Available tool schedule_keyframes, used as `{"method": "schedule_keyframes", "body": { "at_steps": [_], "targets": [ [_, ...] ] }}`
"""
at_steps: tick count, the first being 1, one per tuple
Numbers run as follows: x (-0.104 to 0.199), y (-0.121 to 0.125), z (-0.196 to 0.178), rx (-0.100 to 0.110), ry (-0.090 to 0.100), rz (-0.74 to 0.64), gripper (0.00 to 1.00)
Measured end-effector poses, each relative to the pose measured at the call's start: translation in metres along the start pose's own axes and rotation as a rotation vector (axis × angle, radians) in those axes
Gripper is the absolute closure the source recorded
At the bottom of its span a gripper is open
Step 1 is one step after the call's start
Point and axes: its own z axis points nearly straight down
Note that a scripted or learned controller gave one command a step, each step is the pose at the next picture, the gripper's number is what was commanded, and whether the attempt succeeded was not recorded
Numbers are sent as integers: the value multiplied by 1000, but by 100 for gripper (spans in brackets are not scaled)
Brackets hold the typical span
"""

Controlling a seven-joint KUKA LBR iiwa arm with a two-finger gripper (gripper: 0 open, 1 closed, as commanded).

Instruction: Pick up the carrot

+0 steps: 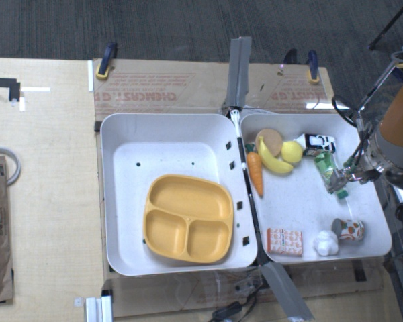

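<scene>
The orange carrot (255, 173) lies along the left wall of the right bin (302, 203), its tip pointing toward the front. It touches the banana (274, 159) on its right. My gripper (352, 174) hangs at the right bin's right side, well to the right of the carrot, right next to a green transparent packet (327, 168). The grey arm with its orange band (396, 123) comes in from the right edge.
A brown potato (270, 141), a lemon (292, 151) and a black-and-white carton (320, 142) crowd the right bin's back. A red box (284, 241), a white ball (326, 244) and a small can (349, 230) lie at its front. The left bin (121, 180) holds a yellow divided tray (188, 218).
</scene>
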Motion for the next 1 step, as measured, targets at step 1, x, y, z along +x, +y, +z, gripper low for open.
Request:
{"method": "schedule_keyframes", "body": {
  "at_steps": [1],
  "targets": [
    [51,-3,99,-1,0,-350,100]
  ]
}}
